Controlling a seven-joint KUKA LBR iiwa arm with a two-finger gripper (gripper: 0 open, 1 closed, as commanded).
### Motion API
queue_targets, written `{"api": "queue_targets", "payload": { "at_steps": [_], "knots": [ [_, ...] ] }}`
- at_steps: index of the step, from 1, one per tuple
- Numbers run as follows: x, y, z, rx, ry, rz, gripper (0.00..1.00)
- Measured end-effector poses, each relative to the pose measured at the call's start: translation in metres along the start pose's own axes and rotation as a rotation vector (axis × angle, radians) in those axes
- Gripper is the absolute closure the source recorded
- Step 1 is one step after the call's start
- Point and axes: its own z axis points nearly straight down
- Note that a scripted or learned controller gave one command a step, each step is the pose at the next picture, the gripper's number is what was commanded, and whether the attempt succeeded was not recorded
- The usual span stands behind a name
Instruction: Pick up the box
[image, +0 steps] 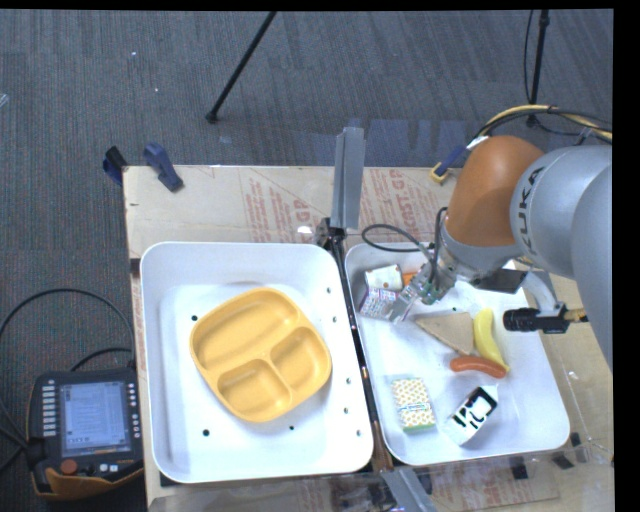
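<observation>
Box | right bin (front) | jaws elsewhere, grip unclear

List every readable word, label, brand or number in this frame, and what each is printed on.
"KUKA": on the grey arm, reading vertically.
Red lettering on the cardboard under the bins: too faint and cut off to read.
Print on the small boxes in the right bin: too small.
Handheld screen: blurred.

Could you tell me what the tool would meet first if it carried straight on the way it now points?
Probably the small white carton near the right bin's far-left corner; the tool points down-left at it, though height above it is unclear.
</observation>
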Motion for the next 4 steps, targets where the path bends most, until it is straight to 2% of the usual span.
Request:
{"api": "queue_targets", "payload": {
  "at_steps": [1,2,3,4],
  "knots": [
    [0.046,0.028,-0.121,-0.008,-0.010,0.004,1.00],
    [0.046,0.028,-0.121,-0.008,-0.010,0.004,0.00],
    [0.068,-0.082,-0.004,-0.007,-0.006,0.054,0.00],
    [0.068,-0.131,0.003,-0.015,-0.014,-0.012,0.00]
  ]
}}
